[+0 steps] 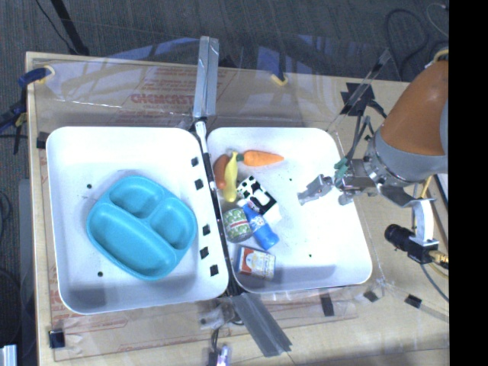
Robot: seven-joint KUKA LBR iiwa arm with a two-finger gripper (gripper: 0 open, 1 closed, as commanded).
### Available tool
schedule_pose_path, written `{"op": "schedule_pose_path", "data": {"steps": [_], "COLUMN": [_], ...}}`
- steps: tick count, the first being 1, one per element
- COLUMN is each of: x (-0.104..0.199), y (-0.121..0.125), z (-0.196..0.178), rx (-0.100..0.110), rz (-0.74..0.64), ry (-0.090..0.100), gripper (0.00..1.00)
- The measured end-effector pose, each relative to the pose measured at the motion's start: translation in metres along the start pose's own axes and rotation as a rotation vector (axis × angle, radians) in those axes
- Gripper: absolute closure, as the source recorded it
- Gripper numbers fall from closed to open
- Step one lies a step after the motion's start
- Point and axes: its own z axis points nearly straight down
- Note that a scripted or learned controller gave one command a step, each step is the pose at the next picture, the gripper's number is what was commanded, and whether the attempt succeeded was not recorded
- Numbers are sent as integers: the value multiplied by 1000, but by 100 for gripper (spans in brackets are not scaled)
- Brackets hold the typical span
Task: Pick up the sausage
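Sausage (pixel 219 172) at right bin (pixel 347 261) left wall, crowded by banana (pixel 230 181). Gripper (pixel 311 191) — mid-bin, finger state indeterminate — should descend aligned lengthwise, avoiding neighbours.

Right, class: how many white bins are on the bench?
2. The left bin holds a blue divided plate; the right bin holds the toy food pile, sausage included.

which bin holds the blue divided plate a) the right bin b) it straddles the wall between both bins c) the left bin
c, the blue divided plate lies wholly inside the left bin, while the right bin holds the sausage and the other small items.
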Motion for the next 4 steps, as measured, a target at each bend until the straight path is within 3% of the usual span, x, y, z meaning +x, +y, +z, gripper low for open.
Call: {"op": "schedule_pose_path", "data": {"steps": [1,2,3,4], "x": [0,14,63,76], "y": [1,20,11,-1], "z": [-6,124,154,154], "rx": [7,-3,-5,-29], "rz": [-6,-67,-376,-242], "ry": [1,0,-3,-41], "gripper": [100,100,100,100]}}
